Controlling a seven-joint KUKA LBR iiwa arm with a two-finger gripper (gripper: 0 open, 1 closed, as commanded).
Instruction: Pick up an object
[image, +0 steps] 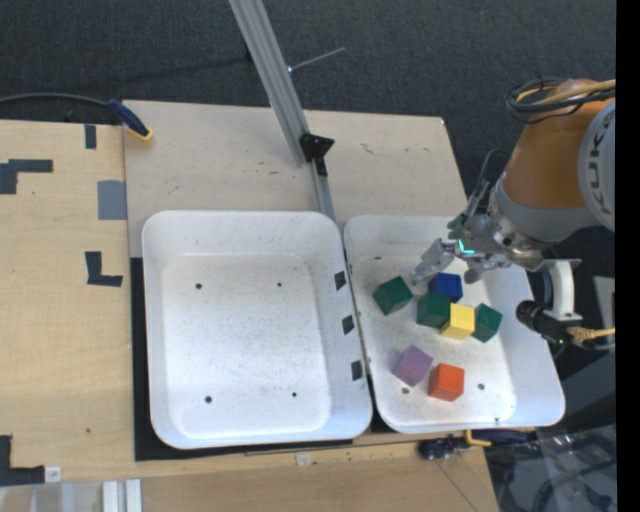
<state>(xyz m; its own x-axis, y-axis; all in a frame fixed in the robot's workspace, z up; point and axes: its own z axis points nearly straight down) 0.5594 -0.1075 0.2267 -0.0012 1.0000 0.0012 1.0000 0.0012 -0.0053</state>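
While my arm (560, 160) reaches in from the right, my gripper (455, 262) hangs over the upper part of the right bin (530, 400), above the cluster of blocks. One finger (433, 262) shows pale and slanted, pointing down-left toward the green block (393, 295); the other is a dark shape by the blue block (446, 285). The fingers stand apart – open, with nothing between them.

The blocks all lie in the right bin. The green block sits alone, nearest the divide between the bins. Right of it the blue block touches a dark green block (433, 310) below it, and beside that come a yellow block (461, 320) and another green cube (487, 322), packed close in a row. Lower in the bin a purple block (411, 365) and an orange block (446, 381) sit side by side – apart from the cluster above.

The left bin (160, 300) lies just beside the right one, and a metal bar (285, 95) slants across the bench (60, 300) above them.
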